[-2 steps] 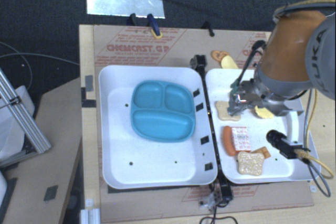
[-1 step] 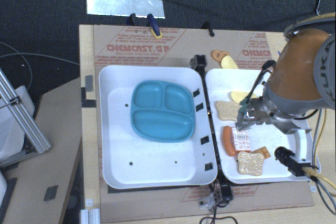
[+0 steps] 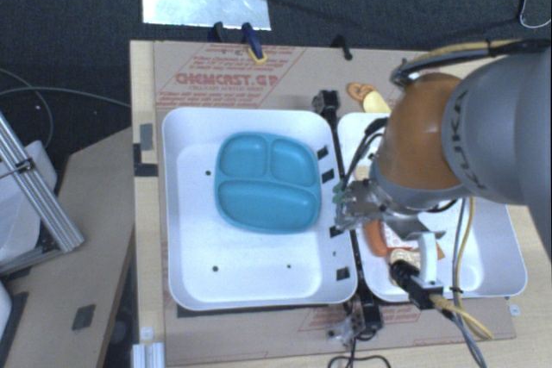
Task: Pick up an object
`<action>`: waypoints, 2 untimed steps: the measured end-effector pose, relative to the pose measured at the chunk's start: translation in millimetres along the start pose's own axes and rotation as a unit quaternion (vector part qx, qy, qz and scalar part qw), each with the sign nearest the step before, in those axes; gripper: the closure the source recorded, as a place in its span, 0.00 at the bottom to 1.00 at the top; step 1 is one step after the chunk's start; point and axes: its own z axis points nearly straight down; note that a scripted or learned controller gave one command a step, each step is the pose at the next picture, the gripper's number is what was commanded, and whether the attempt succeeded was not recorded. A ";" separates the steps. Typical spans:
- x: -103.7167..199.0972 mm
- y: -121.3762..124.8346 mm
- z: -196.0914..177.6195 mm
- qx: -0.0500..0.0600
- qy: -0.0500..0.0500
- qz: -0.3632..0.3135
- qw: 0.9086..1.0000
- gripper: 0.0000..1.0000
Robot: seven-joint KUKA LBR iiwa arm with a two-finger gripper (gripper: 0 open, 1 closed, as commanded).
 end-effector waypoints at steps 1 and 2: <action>48.3 69.8 -85.0 -0.009 0.000 0.001 1.000 1.00; 44.8 66.7 -80.5 -0.003 -0.002 0.003 1.000 0.00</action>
